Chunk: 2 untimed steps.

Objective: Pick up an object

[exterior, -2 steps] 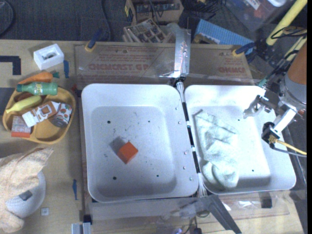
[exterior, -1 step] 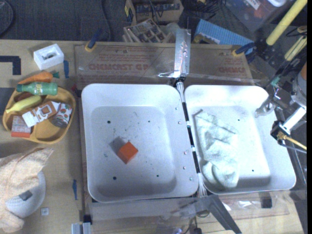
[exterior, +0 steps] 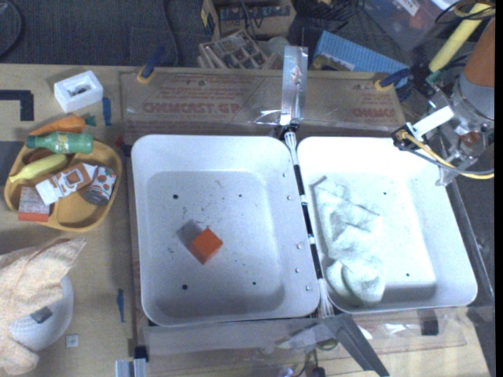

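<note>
A small orange cube point(exterior: 207, 246) lies in the left bin point(exterior: 157, 163), left of its middle, with a grey shadow beside it. A crumpled white cloth point(exterior: 351, 238) lies in the right bin point(exterior: 440, 281), against its left wall and reaching down to the front left corner. The arm comes in at the upper right, and my gripper point(exterior: 464, 146) hangs over the far right corner of the right bin, well away from both the cloth and the cube. Cables and a white bracket point(exterior: 428, 122) crowd around it, and nothing is visibly held.
A wooden bowl point(exterior: 78, 218) with a green bottle, a banana and small packets sits left of the bins. A white box point(exterior: 78, 91) lies behind the bowl, and a beige cloth point(exterior: 31, 289) lies in front of it. A clear plastic panel point(exterior: 292, 85) stands behind the bins.
</note>
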{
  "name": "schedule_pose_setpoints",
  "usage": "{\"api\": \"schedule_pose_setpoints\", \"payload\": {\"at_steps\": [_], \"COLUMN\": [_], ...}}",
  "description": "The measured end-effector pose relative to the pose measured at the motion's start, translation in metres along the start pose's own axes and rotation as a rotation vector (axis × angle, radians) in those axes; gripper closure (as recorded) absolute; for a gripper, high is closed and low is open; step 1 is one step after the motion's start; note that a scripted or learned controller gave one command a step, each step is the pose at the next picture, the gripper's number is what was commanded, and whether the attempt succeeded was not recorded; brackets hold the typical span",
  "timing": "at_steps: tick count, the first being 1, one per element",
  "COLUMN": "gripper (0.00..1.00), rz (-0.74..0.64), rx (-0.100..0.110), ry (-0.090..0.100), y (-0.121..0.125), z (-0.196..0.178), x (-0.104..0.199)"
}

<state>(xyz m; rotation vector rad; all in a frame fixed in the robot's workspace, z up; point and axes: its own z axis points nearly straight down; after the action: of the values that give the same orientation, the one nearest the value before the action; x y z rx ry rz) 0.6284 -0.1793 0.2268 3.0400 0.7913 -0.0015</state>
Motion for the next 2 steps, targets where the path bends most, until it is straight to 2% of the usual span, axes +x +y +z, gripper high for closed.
{"api": "schedule_pose_setpoints", "payload": {"at_steps": [1,2], "gripper": [0.00,0.00], "rz": [0.133,0.286], "rx": [0.004,0.000], "ry": [-0.003,0.000], "y": [-0.028,0.013], "z": [0.027,-0.054], "x": [-0.068,-0.050]}}
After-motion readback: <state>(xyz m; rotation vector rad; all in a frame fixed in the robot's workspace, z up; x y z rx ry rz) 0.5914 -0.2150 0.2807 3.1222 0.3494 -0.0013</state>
